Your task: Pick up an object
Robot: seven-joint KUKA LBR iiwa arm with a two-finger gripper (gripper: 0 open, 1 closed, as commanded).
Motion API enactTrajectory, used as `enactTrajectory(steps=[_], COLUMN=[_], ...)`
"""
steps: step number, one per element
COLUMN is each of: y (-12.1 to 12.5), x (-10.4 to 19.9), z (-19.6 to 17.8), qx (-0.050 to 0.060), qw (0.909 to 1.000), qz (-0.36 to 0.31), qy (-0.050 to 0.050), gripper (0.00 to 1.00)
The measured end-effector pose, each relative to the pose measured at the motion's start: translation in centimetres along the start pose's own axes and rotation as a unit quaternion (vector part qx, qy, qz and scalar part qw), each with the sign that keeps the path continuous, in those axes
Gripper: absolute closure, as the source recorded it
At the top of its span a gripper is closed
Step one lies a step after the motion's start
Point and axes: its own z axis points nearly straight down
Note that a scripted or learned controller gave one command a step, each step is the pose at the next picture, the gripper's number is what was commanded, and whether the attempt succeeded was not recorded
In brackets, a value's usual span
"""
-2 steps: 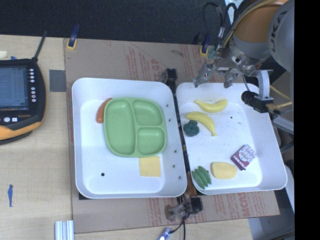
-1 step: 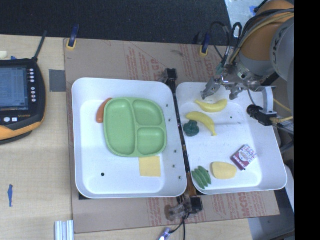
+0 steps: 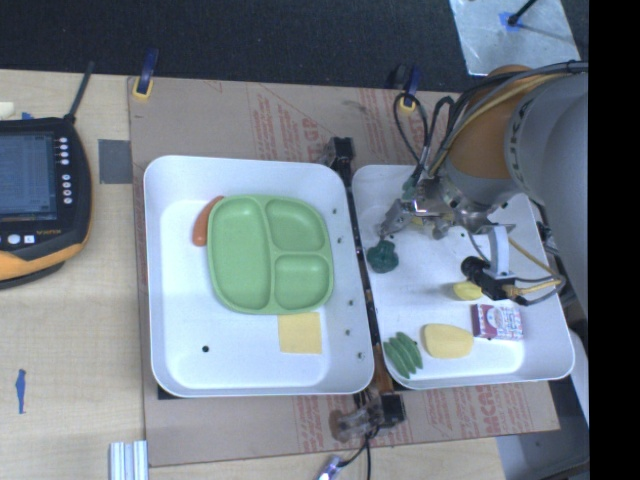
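Two shallow white bins sit side by side on the surface. Left bin [image 3: 165,268] holds a green divided plate [image 3: 270,253]. In the right bin [image 3: 545,363], a dark green round object [image 3: 382,259] lies at seven o'clock of the gripper [image 3: 415,213]; its state cannot be told.

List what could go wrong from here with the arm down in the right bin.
1. The gripper sits near the right bin's left wall, just above a dark green object; a descent might clip the wall or push the object aside rather than grasp it.
2. Loose cables hang by the wrist and could snag as it turns.
3. The yellow piece, green leafy item and red packet lie close together, so a sweep there could scatter them.
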Motion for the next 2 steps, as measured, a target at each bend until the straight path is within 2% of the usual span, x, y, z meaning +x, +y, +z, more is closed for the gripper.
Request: enactTrajectory(steps=[1,2], y=[3.0,3.0], x=[-3.5,-8.5], z=[0.1,-2.4], qx=[0.001,0.000], qw=[1.0000,1.0000], qz=[0.001,0.000], qy=[0.000,-0.001], gripper=[0.00,0.00])
